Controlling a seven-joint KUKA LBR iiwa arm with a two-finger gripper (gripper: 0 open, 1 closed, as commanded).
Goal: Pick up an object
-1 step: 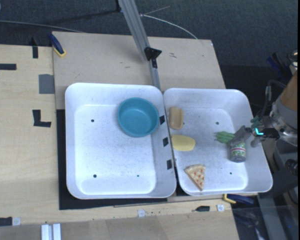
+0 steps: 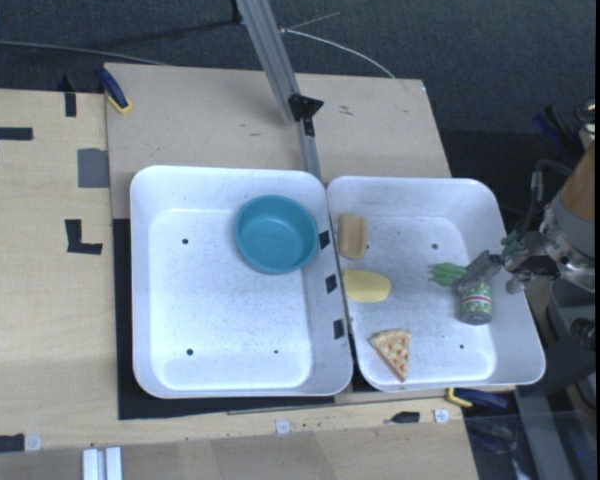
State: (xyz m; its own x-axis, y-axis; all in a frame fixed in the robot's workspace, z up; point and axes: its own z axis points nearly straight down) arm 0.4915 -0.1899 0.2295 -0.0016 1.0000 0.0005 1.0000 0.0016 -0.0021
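The camera view looks down at a slant on two white bins, with the arm coming in from the right. Its gripper sits over the right edge of the right bin, and whether it is open or closed on anything cannot be told from here; the dark parts blur together.

Just beside the gripper, toward the bin's middle and slightly nearer the camera, a small grey can stands or leans on the bin floor, with a green leafy piece touching its upper side. The can's long axis seems to run roughly up and down in the picture, top end toward the gripper, though the blur leaves that uncertain.

Farther from the gripper, across the bin, lie a yellow lemon-shaped piece, a tan block and a pizza slice whose tip points toward the camera. Well beyond them, in the left bin, sits a blue bowl.

Nothing looks lifted: every item rests on a bin floor, so the pick appears not yet done, with the can the likeliest target.
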